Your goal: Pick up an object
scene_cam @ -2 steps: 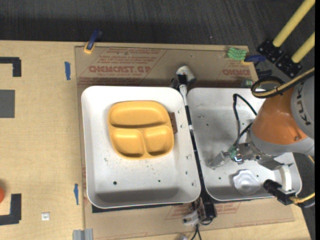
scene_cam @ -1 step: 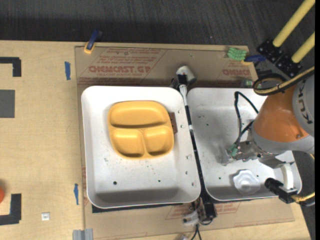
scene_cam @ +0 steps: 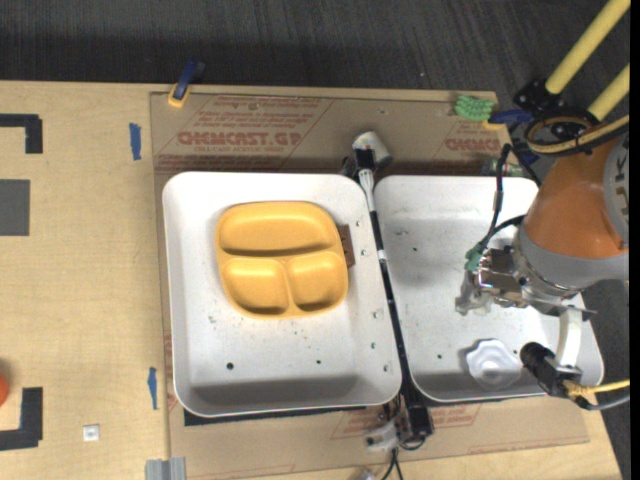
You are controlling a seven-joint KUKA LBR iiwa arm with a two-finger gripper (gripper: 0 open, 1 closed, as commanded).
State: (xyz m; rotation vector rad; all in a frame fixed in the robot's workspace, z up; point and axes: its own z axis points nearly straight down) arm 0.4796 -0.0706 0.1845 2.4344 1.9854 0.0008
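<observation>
Two shallow white bins sit side by side on the tan bench. My grey arm, orange-banded above the wrist, reaches in from the right and bends down over the right bin, my claw low near its floor; how it stands I cannot tell. A yellow three-compartment tray lies in the left bin. A small white object rests near the right bin's front edge.

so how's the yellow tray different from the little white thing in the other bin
The yellow tray is far larger than the white object. The tray is yellow with three compartments; the white object is pale and lumpy. The tray lies mid-bin, clear of the arm; the white object lies near the tool. Each rests on a white bin floor.
</observation>
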